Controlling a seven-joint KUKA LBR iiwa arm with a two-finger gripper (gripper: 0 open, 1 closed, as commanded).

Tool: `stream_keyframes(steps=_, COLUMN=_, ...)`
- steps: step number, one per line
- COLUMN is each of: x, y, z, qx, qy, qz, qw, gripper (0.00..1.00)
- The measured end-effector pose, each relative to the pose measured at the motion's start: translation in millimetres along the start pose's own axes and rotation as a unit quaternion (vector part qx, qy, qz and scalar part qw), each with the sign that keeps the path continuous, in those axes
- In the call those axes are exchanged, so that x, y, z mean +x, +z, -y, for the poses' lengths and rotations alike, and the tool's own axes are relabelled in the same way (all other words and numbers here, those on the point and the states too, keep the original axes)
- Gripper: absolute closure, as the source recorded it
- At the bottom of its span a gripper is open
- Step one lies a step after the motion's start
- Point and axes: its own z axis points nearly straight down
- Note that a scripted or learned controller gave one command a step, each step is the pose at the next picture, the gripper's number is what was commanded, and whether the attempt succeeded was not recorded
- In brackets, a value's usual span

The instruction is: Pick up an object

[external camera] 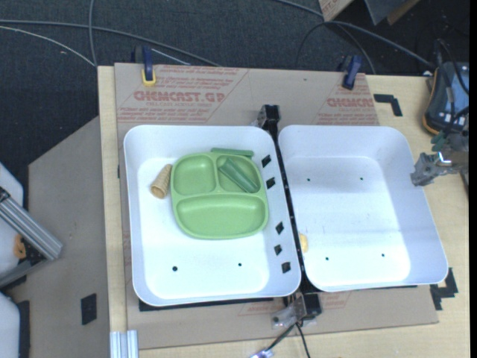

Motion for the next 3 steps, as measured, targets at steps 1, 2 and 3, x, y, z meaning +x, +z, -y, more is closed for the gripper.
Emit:
stream_keyframes(steps=1, x=59.5, y=-4.9, z=-9.8, qx=0.002, qy=-0.003, qz=-0.003, qw=1.0000, gripper=1.00)
stream_keyframes(steps=2, x=112.0, y=10.1, z=-12.8, qx=0.005, qy=-0.002, qz=-0.003, qw=1.0000, gripper=1.00)
stream_keyframes(steps=3, x=167.5, y=3.9, z=-9.8, qx=0.004, qy=-0.003, qz=-0.003, qw=1.0000, gripper=1.00)
